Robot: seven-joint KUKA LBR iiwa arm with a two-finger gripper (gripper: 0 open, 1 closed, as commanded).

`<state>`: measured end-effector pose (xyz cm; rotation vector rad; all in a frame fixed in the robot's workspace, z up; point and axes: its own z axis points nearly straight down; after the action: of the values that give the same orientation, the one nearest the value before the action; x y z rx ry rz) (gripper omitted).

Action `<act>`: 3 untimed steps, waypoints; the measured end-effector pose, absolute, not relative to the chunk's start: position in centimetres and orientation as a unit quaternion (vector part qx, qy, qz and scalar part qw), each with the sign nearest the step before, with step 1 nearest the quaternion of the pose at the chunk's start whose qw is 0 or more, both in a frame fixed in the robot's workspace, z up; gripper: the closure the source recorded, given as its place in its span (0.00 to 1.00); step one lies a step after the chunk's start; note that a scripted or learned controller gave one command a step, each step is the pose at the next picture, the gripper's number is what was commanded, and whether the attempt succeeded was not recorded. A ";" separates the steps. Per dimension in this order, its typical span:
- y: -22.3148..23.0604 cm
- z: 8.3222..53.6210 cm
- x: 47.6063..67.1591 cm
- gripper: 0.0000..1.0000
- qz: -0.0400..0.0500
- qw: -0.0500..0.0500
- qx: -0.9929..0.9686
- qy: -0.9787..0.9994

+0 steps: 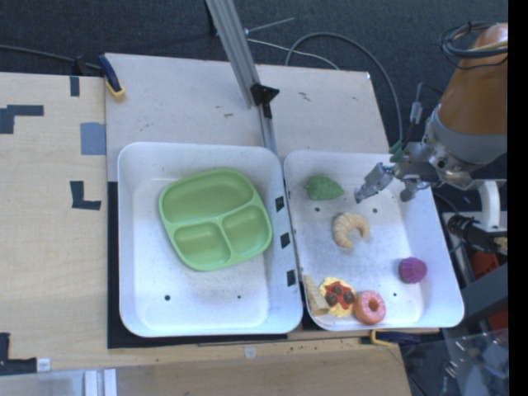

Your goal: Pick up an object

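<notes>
The right bin (429, 221) holds a green leafy piece (322, 189), a tan croissant (350, 228), a purple ball (412, 269), a pink doughnut (369, 307) and a pizza slice (332, 294). My gripper (386, 185) hangs over the bin's upper right part, above and to the right of the croissant. Its two fingers stand apart, with nothing between them.
The left bin (140, 287) bears a green divided plate (215, 218). A metal pole (235, 40) slants down to the bins' shared rim. Cables run behind the right bin. The arm's orange band (483, 64) is at the right edge.
</notes>
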<state>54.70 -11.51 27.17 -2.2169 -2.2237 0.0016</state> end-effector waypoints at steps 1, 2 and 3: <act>-11.5 27.2 54.7 0.00 0.001 0.001 -0.706 -0.708; -11.3 21.6 55.6 0.00 0.002 0.002 -0.706 -0.708; -10.8 17.0 55.0 0.00 0.002 0.003 -0.706 -0.708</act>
<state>54.95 -10.80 17.01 -2.2158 -2.2196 0.0077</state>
